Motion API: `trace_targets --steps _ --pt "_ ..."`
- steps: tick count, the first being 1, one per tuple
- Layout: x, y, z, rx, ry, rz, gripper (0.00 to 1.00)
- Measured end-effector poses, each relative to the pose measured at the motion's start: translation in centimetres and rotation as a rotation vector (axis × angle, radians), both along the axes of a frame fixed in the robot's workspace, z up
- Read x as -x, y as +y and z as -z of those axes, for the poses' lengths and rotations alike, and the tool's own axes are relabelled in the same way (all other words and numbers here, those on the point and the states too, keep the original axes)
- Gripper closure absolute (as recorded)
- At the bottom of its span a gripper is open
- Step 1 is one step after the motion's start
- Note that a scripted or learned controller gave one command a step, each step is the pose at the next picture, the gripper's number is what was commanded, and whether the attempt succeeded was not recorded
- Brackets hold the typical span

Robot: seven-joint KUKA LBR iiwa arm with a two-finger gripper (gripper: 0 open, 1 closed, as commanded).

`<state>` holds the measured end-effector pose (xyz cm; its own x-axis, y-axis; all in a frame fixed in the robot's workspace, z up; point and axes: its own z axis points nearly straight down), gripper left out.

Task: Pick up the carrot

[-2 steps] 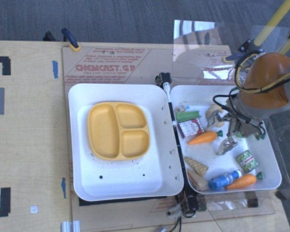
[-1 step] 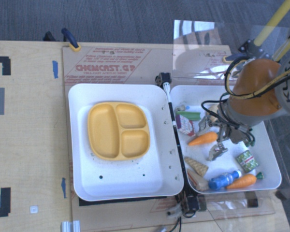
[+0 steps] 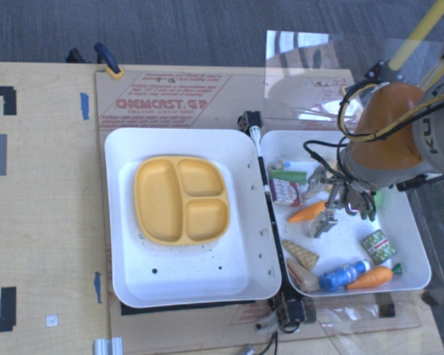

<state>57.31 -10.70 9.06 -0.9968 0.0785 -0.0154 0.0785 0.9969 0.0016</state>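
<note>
The bench (image 3: 37, 198) carries a cardboard sheet (image 3: 163, 98) toward its far edge, two white bins (image 3: 126, 272) resting upon it.

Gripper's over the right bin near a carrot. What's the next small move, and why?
Probably lower the gripper straight down a little. It sits right at the end of the carrot lying in the right bin, but nothing shows that the carrot is gripped. A second carrot lies farther off.

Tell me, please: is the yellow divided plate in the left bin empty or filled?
Empty. The yellow divided plate lies flat in the left bin, and all three compartments show only bare yellow surface.
</note>
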Motion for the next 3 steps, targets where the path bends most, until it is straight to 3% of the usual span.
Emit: trace_targets --steps 1,2,3 --pt "1.8 -0.4 0.0 -0.001 -0.001 0.284 0.0" --pt "-1.3 -2.6 0.1 -0.006 0.0 0.541 0.0" --pt "-1.5 1.3 0.0 -0.006 0.002 0.542 0.0"
